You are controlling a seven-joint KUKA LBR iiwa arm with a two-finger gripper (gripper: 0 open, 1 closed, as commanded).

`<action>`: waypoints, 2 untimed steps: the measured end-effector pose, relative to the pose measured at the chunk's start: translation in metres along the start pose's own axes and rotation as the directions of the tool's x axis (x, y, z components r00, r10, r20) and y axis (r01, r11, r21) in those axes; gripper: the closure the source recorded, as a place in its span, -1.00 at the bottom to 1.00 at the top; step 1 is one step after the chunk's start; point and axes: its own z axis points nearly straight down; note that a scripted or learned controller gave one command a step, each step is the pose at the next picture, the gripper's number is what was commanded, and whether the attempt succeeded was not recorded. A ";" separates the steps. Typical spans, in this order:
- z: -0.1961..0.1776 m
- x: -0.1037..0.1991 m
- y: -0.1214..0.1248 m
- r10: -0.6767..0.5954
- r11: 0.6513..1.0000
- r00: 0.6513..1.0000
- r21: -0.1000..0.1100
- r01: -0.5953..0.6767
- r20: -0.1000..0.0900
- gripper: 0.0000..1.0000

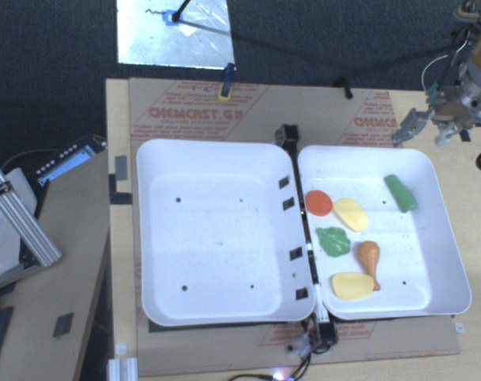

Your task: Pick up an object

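The right bin (443, 236) holds several toy foods. A red disc (318, 203) lies near its left wall, with a pale yellow piece (351, 213) beside it. Below them sit a green leafy piece (333, 241), an orange drumstick (370, 259) and a yellow piece (352, 286). A green cucumber-like piece (400, 193) rests toward the bin's far right. My gripper (428, 129) hangs above the bin's far right corner, fingers spread apart and open, with nothing between them.
The left bin (217, 232) sits beside the right one, joined by a black hinge strip (296, 213). A cardboard sheet (193, 105) underlies both. A foil square (175, 22) and cables lie at the back.
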 end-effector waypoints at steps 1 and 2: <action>0.087 0.118 0.019 -0.012 1.000 1.000 0.006 0.012 -0.006 -1.00; 0.085 0.221 0.019 -0.012 1.000 1.000 0.000 0.012 -0.005 -1.00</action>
